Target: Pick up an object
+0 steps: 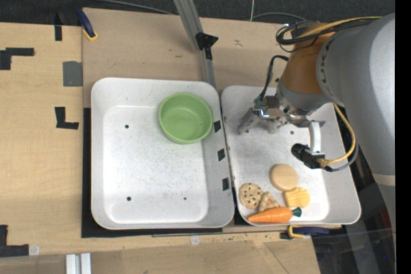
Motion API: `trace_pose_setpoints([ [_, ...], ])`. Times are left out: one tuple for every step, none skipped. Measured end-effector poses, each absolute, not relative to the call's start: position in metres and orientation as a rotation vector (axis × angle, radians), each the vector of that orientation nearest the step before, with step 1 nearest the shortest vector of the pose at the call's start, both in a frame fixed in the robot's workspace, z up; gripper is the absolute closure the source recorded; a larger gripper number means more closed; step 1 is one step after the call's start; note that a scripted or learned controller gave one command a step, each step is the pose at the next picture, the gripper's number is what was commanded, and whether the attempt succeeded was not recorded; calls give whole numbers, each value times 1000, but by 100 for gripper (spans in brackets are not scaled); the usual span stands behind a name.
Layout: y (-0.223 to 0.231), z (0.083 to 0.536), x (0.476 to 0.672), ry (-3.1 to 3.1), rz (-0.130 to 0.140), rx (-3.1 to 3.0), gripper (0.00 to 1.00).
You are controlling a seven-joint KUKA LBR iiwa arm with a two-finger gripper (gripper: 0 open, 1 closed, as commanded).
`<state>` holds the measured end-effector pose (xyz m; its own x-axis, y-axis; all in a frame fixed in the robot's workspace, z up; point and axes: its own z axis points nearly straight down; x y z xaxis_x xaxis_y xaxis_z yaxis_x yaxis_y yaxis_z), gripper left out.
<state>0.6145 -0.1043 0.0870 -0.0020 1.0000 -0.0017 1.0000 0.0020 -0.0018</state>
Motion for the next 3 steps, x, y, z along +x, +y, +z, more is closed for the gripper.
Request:
trace_pose_setpoints([
  [-104, 98, 615, -2223, 4, -2217, 100],
  [-95, 146, 620, -2226, -4, -2221, 100],
  [-90, 209, 621, -2227, -5, -2222, 100],
])
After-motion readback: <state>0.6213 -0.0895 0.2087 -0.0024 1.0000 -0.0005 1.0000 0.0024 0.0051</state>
